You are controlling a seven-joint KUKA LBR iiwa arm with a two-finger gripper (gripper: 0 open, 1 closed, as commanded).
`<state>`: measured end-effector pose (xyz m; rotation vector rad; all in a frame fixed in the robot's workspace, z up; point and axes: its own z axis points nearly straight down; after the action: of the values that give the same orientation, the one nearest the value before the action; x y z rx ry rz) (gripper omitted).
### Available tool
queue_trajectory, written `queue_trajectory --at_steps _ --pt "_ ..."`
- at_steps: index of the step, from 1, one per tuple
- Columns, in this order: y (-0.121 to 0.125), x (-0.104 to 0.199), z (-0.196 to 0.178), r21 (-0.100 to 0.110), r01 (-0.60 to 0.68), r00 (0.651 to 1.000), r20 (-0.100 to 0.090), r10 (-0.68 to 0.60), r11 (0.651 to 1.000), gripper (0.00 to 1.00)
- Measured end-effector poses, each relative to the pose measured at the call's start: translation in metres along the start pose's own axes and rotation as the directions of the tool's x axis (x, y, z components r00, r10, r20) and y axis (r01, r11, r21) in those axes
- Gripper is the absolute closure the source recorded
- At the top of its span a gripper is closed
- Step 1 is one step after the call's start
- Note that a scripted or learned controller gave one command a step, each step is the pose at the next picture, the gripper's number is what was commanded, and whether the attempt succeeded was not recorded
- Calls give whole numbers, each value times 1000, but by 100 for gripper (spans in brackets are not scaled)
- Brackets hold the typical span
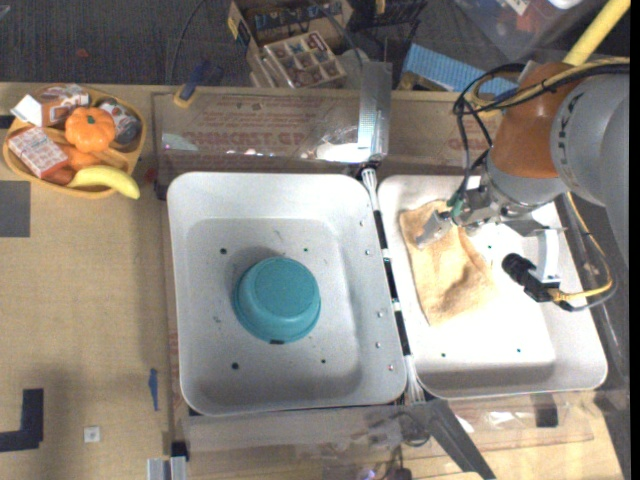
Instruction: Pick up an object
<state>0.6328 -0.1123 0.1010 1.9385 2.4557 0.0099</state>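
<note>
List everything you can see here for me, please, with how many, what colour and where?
Bins: two, white, side by side on the bench.
Bowl: one, teal, upside down in the left bin.
Cloth: one, tan, crumpled in the right bin.
Basket of toy food: one, with an orange pumpkin and a yellow banana, far left corner.
Arm: one, grey with an orange band, reaching from the right.
Gripper: one, over the cloth's upper end.

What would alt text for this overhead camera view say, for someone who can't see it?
A grey robot arm reaches from the right into the right white bin, its gripper at the top edge of a crumpled tan cloth. The left white bin holds an upside-down teal bowl. A dish of toy fruit sits at far left.
</note>
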Motion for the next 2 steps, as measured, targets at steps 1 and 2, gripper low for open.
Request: queue_trajectory --at_steps 1,2 --pt "1 -1 -11 -3 0 1000 2 0 1000 100" --pt "1 -1 -11 -3 0 1000 2 0 1000 0"
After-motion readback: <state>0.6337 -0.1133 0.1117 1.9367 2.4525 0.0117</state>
